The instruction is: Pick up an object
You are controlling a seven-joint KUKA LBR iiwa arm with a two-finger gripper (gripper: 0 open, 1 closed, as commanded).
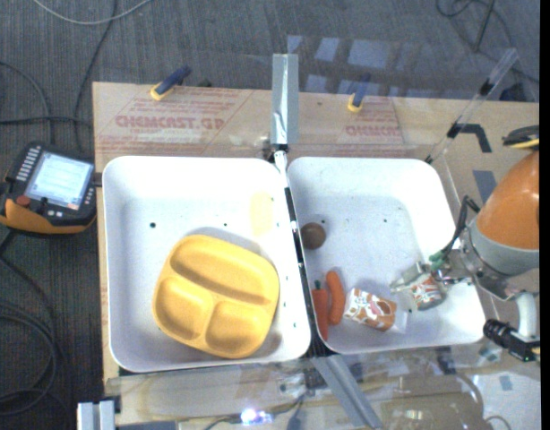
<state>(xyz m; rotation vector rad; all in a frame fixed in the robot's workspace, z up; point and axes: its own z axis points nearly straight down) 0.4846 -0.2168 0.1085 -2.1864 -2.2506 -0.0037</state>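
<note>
— Gripper (433, 276) sits low at the right bin's (373, 173) right side, on a crumpled wrapper (420, 289); how it's set, I cannot tell.
— And nearby?
— An orange packet (369, 310), a carrot (328, 299), a brown ball (313, 235).

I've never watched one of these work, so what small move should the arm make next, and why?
Probably lower straight down: the gripper sits at the right bin's right side, over a crumpled wrapper-like item, with the orange packet lying apart.
</note>
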